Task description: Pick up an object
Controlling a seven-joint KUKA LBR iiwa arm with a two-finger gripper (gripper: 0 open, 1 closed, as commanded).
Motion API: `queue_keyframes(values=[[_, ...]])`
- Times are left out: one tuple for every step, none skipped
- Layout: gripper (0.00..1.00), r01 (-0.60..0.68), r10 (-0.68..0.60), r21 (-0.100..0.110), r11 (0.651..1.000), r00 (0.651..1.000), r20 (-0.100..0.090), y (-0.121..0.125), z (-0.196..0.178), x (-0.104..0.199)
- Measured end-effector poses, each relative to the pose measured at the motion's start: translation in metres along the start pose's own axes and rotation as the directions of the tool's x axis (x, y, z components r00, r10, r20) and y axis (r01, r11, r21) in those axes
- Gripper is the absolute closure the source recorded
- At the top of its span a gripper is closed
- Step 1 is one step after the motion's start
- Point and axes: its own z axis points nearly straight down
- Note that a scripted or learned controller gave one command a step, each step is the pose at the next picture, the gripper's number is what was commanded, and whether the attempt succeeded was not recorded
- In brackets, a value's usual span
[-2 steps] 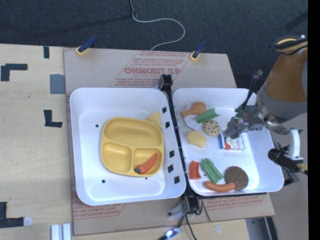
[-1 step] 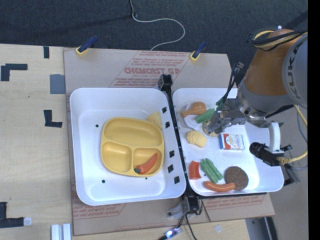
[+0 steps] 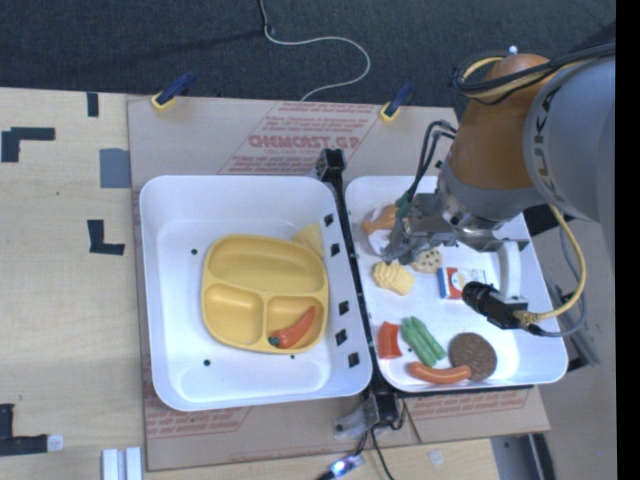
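Over the right white bin, the tool hangs by a bumpy yellow plastic corn; its grip I cannot tell. Corn looks light, hard; pinch across its middle.

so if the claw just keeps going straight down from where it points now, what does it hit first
Most likely the yellow corn cob, which lies just below and left of the claw in the right bin. The spotted cookie sits close beside it, and depth is hard to judge from this slanted view.
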Motion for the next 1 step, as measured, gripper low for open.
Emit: queue_keyframes(values=[[1.0, 0.001, -0.001, 0.001, 1.0, 1.0, -0.001, 0.0164, 0.0162, 0.0502]])
